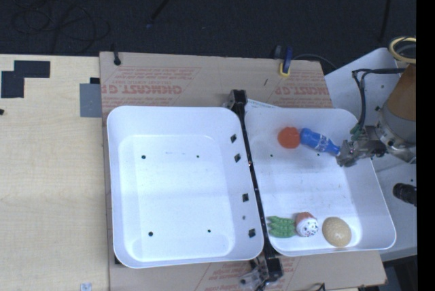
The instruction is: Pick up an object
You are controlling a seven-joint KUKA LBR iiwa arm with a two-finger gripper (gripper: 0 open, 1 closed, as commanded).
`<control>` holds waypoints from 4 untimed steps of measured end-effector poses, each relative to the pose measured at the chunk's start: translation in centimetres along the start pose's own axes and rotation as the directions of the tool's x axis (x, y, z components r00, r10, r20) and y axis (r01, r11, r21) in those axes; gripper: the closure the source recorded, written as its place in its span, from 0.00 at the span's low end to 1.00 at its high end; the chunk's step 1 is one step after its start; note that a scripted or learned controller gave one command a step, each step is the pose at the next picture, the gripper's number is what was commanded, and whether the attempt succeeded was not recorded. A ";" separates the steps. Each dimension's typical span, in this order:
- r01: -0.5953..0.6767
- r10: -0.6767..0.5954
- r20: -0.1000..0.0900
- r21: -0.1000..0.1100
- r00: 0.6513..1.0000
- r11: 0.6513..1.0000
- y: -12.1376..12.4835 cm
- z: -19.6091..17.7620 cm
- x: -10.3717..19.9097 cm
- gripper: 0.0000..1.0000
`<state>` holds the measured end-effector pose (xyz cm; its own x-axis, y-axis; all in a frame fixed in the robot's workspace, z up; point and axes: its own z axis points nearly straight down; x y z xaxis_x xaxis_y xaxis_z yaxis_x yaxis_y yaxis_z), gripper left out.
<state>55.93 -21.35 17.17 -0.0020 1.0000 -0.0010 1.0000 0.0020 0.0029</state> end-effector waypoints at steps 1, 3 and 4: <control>0.000 0.000 -0.003 0.007 1.000 1.000 -5.9 -7.6 4.1 1.00; -0.002 0.002 -0.002 0.005 1.000 1.000 -5.7 -7.4 3.9 0.00; -0.002 0.002 -0.002 0.005 1.000 1.000 -5.7 -7.4 3.9 0.00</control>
<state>50.22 -17.41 24.56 -0.0002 1.0000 0.0011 1.0000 0.0002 -0.0024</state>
